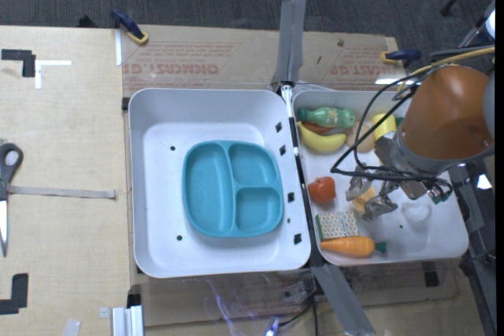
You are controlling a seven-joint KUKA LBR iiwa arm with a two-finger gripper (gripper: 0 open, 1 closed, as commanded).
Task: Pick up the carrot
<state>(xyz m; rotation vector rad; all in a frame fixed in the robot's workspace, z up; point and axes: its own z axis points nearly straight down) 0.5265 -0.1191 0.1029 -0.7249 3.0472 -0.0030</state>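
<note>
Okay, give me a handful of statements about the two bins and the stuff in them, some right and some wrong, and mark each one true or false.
1. The carrot lies near the front edge of the right bin. True.
2. The blue divided plate sits in the right bin. False: it sits in the left bin.
3. The gripper holds the carrot. False: the carrot lies on the bin floor, apart from the gripper.
4. A banana lies toward the back of the right bin. True.
5. The tomato rests on the blue plate. False: it is in the right bin, above the carrot in the view.
</note>
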